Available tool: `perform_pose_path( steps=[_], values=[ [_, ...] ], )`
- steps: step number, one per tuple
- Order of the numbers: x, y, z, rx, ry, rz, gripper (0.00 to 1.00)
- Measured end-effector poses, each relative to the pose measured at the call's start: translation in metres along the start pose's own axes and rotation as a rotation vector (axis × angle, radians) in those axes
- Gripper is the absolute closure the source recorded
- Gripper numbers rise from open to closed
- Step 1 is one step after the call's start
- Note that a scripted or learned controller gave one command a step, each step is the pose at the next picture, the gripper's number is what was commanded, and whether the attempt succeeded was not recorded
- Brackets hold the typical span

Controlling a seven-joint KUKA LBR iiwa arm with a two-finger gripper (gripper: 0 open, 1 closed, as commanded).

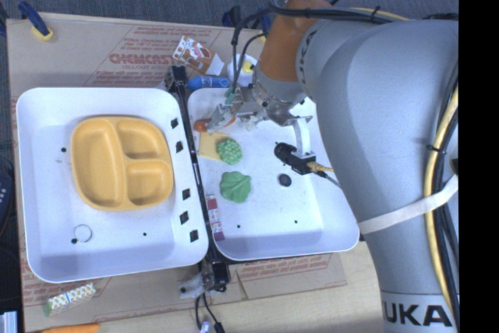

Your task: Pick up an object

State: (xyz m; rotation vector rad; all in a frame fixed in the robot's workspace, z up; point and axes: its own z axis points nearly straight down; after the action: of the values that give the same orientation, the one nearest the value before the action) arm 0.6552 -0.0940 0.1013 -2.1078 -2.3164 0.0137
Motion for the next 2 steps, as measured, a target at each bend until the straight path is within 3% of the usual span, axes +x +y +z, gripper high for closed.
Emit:
perform_pose_path(
  steps=[1, 2],
  values=[
    [0.000, 0.000, 0.000, 0.000, 0.000, 0.000, 0.00],
    [0.003, -0.047, 0.011, -0.008, 0.000, -0.002, 0.00]
  ],
)
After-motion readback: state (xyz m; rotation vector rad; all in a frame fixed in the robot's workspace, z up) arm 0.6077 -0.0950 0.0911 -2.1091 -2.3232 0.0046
